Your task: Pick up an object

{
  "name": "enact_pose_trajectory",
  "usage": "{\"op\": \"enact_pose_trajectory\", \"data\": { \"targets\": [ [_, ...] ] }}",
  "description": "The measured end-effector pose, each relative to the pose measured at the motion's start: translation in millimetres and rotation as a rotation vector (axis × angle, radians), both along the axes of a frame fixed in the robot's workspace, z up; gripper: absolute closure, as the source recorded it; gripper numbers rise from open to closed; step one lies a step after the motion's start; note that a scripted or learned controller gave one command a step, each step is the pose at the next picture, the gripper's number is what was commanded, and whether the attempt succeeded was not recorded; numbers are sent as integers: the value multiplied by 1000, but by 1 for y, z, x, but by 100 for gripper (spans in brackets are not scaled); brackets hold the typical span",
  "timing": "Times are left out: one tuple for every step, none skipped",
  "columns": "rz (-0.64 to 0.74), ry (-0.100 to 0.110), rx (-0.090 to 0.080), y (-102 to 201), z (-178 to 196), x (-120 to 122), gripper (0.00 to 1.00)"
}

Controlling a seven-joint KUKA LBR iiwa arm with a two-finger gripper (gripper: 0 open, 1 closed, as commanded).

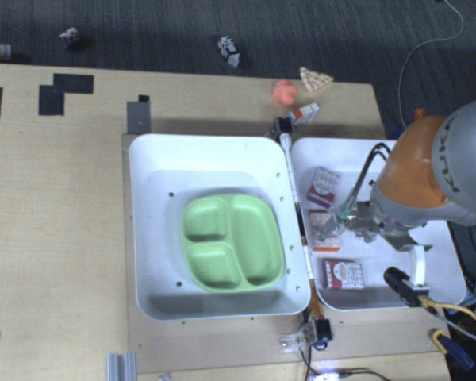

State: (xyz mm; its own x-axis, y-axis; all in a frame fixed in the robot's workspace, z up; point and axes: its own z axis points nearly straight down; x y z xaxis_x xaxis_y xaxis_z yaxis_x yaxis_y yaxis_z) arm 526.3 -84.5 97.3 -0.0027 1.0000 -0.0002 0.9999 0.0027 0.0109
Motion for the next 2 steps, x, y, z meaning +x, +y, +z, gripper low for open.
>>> {"op": "enact_pose_trajectory", "data": {
  "targets": [
    [2,-4,3,2,11,2,100],
    [2,-3,3,2,11,2,0]
  ]
}}
